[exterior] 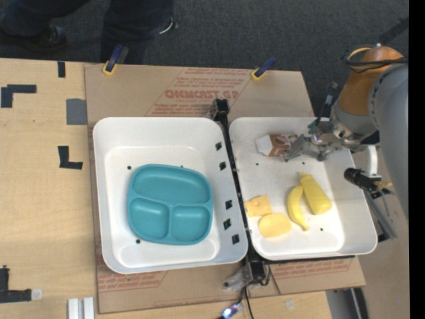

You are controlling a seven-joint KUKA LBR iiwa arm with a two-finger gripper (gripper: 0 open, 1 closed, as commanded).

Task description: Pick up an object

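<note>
My gripper (307, 145) hangs low over the far part of the right bin (345, 244), just beside a crumpled brown-and-white wrapper (275, 143); whether it is released or clenched I cannot tell. The wrapper looks the nearest pick, so I should centre over it before closing. The banana (296, 208) and yellow bottle (315, 193) lie nearer the front, touching each other.

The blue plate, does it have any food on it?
Empty. The blue plate lies flat in the left bin, and all three of its sections show bare blue. The yellow food pieces are in the right bin.
</note>
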